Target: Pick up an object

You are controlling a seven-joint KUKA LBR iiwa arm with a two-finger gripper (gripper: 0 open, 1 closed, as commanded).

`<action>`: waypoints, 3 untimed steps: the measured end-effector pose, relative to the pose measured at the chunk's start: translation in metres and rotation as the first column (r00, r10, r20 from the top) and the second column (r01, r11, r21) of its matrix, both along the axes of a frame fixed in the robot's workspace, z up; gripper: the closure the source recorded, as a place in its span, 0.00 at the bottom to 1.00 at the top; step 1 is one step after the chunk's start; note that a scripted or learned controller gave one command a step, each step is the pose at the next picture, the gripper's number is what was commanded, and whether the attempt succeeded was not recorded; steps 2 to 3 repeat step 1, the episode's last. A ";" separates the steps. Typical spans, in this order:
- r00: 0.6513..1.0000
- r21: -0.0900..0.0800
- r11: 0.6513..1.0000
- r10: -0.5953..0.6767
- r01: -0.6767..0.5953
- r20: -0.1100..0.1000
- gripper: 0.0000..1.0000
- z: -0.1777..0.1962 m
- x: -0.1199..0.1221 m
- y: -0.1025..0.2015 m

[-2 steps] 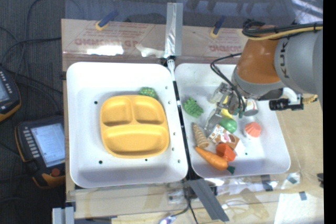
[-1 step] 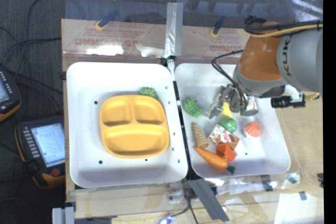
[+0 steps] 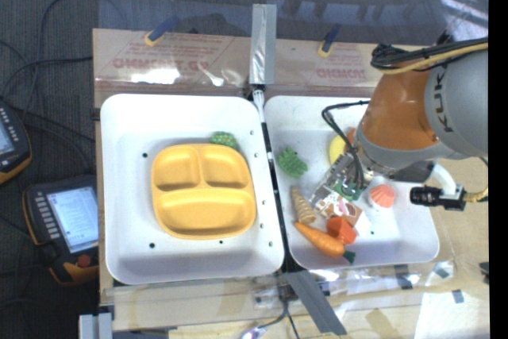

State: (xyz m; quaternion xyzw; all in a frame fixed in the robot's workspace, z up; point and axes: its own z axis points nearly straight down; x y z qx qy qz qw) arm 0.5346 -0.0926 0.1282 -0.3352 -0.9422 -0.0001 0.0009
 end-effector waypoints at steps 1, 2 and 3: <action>0.993 -0.004 0.993 -0.115 0.115 0.003 1.00 0.096 0.074 -0.006; 0.993 -0.004 0.993 -0.115 0.115 0.003 1.00 0.096 0.074 -0.006; 0.993 -0.004 0.993 -0.115 0.115 0.003 1.00 0.096 0.074 -0.006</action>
